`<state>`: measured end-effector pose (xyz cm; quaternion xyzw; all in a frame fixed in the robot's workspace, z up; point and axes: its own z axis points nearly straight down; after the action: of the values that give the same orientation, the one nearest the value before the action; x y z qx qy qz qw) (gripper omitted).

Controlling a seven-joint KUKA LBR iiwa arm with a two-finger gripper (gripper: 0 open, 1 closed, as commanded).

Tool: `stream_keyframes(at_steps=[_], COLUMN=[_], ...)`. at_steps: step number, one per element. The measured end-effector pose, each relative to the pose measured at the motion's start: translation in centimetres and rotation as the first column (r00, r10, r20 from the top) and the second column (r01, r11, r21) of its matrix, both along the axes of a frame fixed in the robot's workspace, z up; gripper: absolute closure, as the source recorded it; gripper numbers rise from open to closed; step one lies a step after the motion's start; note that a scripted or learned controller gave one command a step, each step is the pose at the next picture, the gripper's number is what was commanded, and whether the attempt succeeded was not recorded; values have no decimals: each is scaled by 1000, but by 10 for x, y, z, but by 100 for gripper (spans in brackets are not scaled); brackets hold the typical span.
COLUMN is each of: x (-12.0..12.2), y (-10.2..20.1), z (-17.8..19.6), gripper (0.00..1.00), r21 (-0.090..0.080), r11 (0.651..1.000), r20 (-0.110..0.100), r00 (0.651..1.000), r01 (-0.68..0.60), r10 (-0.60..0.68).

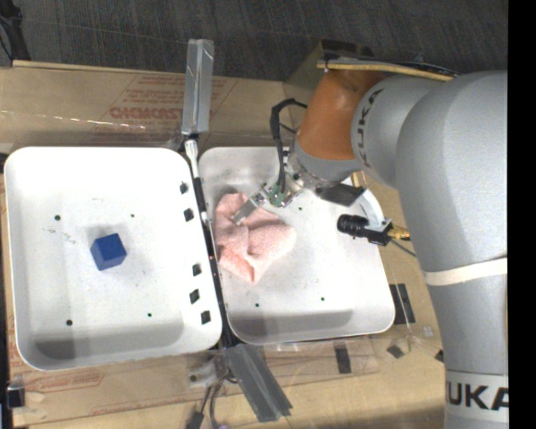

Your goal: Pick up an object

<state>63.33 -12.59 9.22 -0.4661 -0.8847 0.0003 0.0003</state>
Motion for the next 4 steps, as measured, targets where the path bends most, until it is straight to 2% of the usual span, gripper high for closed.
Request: stream_keyframes(at_steps=[1,2,3,4], x=[24,-17,-71,-50], y=[28,29,-3,27], z=[1,0,-1,0], gripper=[0,0,0,0], r21=[-1,0,0,-1], r11=[992,994,973,943], r20=[2,-2,-3,-1], r00=[992,994,973,943], r01=[123,110,232,332], r10=[-123,-110,-232,-332])
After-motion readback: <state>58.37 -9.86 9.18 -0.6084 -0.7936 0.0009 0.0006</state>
